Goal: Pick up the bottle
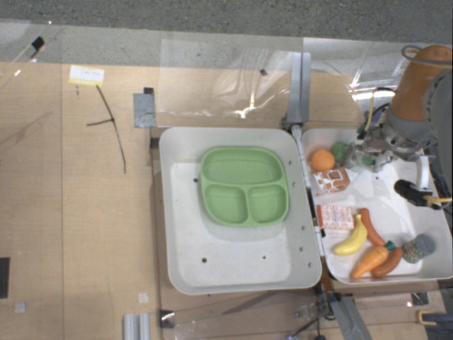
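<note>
Arm: it reaches in from the right and bends down over the back of the right bin, I think to get at the bottle.
Gripper: it hangs low just beside a small green thing; I cannot tell if it is open or closed, or if it is touching anything.
Bottle: I think it is that green thing, at the back of the right bin next to the orange. It is too small to be sure.
Left bin: it holds one green plate with three parts and no food in them.
Right bin: it is crowded, with an orange, a little box, a flat packet, a banana, a carrot and a grey-topped thing.
Why it is hard: the food sits close together, so the gripper could bump the orange on the way.
</note>
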Controlling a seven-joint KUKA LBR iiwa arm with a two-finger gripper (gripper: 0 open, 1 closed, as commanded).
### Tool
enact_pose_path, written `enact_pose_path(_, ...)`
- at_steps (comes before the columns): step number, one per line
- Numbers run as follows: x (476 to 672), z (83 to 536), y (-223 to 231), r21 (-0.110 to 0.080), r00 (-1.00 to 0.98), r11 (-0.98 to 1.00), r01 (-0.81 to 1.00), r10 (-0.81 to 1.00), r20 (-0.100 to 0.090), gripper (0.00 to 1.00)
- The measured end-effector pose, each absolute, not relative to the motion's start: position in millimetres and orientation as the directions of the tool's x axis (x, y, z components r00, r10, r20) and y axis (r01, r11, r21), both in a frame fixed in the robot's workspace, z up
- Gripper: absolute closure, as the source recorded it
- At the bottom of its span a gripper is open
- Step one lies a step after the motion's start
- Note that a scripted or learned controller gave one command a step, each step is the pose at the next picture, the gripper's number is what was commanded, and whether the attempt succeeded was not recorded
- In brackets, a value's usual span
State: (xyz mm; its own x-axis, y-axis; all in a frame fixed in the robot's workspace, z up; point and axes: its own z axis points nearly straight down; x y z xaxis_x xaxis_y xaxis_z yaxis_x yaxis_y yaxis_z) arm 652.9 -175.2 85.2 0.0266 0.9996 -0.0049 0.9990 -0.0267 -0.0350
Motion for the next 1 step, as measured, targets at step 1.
enact_pose_path(1,654.9,86.7,-132.6,-0.028,-0.222,0.222,0.975,0.975,-0.003,0.00)
